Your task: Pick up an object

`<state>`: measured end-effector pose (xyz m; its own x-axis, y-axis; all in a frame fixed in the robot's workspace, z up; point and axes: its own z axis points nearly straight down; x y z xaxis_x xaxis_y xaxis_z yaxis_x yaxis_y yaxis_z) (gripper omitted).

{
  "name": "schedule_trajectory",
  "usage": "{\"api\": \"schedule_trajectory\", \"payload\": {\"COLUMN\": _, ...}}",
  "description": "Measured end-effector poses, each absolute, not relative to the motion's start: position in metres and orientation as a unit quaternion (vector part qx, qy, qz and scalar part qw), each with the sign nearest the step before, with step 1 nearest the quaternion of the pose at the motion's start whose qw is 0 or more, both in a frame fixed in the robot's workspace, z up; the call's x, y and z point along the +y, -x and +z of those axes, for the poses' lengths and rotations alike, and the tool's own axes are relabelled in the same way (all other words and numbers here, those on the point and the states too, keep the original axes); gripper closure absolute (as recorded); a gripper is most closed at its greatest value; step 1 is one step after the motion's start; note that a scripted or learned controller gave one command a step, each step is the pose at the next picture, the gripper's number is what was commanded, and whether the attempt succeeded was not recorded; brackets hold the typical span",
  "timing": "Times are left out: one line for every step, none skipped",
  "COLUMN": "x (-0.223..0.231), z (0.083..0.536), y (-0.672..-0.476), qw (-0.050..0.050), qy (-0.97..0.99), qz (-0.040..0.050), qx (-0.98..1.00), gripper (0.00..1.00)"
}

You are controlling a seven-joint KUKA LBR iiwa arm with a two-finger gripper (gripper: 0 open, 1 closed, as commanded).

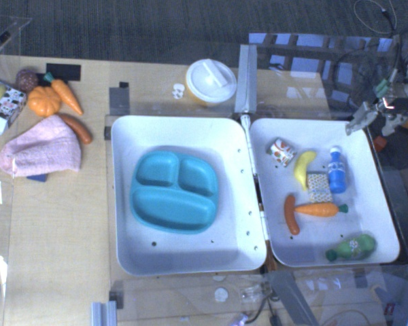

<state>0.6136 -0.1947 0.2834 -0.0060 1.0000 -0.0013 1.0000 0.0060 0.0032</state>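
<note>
The bench point(61, 250) bears two bins point(122, 182), a pink cloth point(41, 151).

A: Gripper point(367, 116) at the right bin's point(387, 202) top corner, fingers too blurry to read.
B: Arm cut off by right edge. Small mug point(281, 152), print too tiny to make out.

To my left on the desk point(54, 250): pink cloth point(41, 151), small pumpkin point(43, 100), loose carrot point(68, 95) (all outside the bins); white lidded bowl point(211, 81) behind.
</note>
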Motion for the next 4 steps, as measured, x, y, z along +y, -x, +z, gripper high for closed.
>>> {"api": "schedule_trajectory", "payload": {"x": -0.185, "z": 0.131, "y": -0.625, "qw": 0.000, "qy": -0.643, "qz": 0.0003, "qx": 0.766, "gripper": 0.00}}
{"api": "schedule_trajectory", "payload": {"x": -0.192, "z": 0.096, "y": -0.616, "qw": 0.006, "qy": -0.669, "qz": 0.0121, "qx": 0.743, "gripper": 0.00}}
{"api": "schedule_trajectory", "payload": {"x": -0.141, "z": 0.088, "y": -0.618, "qw": 0.003, "qy": -0.603, "qz": 0.0021, "qx": 0.798, "gripper": 0.00}}
{"api": "schedule_trajectory", "payload": {"x": -0.095, "z": 0.088, "y": -0.630, "qw": 0.004, "qy": -0.628, "qz": 0.0031, "qx": 0.778, "gripper": 0.00}}
